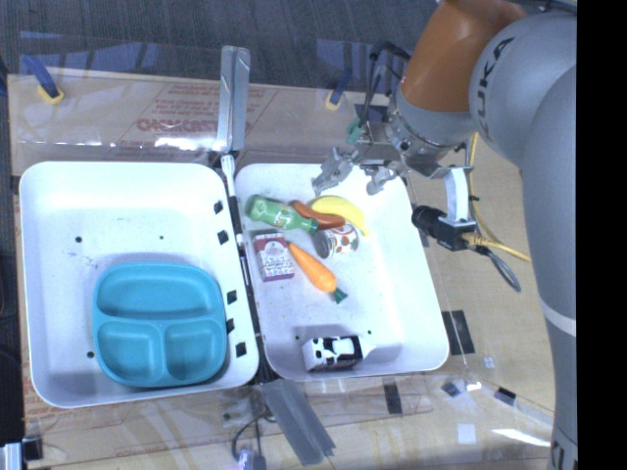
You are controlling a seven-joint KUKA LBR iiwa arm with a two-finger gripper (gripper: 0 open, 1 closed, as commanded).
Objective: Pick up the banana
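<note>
A yellow banana (340, 209) lies in the right bin (416, 311), near its far edge, resting against a red sausage (318, 211) and a small can (339, 240). My gripper (357, 172) hangs just above and behind the banana, its two grey fingers spread apart and open, with nothing between them. The left fingertip (328, 174) is over the bin's far wall and the right fingertip (382, 176) is just right of the banana.
The right bin also holds a green bottle (279, 213), a carrot (315, 270), a dark red packet (274, 258) and a black-and-white toy (333, 352). A blue divided tray (157, 323) lies in the left bin (59, 213).
</note>
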